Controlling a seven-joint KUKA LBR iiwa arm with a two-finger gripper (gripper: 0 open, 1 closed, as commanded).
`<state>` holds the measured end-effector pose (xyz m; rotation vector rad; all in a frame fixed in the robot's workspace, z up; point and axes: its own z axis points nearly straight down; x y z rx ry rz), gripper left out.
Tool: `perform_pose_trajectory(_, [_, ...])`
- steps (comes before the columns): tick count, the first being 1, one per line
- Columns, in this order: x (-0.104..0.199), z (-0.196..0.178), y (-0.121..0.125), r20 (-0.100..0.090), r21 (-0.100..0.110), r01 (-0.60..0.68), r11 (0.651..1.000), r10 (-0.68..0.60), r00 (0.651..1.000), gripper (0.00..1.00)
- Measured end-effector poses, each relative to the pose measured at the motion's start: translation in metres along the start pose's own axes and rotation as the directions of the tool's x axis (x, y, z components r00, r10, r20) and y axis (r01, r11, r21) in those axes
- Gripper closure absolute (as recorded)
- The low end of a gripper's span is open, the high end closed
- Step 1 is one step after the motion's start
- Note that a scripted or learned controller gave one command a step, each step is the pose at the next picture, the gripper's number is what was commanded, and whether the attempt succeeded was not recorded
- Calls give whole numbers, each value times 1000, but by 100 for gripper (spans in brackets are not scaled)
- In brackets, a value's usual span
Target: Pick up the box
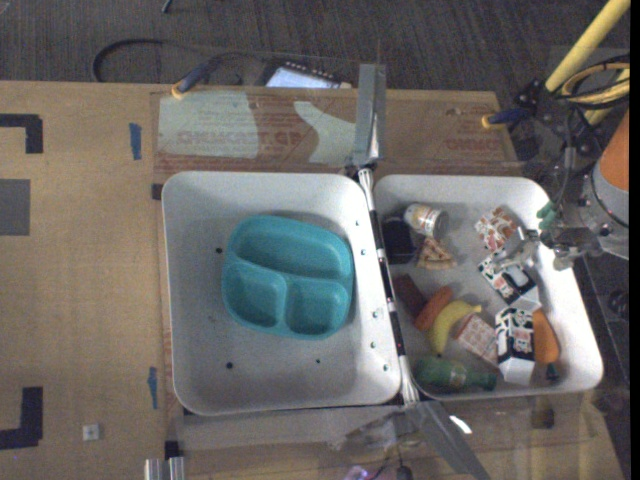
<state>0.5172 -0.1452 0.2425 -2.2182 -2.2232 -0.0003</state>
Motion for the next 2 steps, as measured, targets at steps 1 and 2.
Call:
perform_pose_trajectory(1, [42, 149, -35, 1, -3, 154, 988, -154, 988, 0])
perform_pose_trajectory(2, [13, -17, 31, 3, -3, 262, 965, -262, 965, 0])
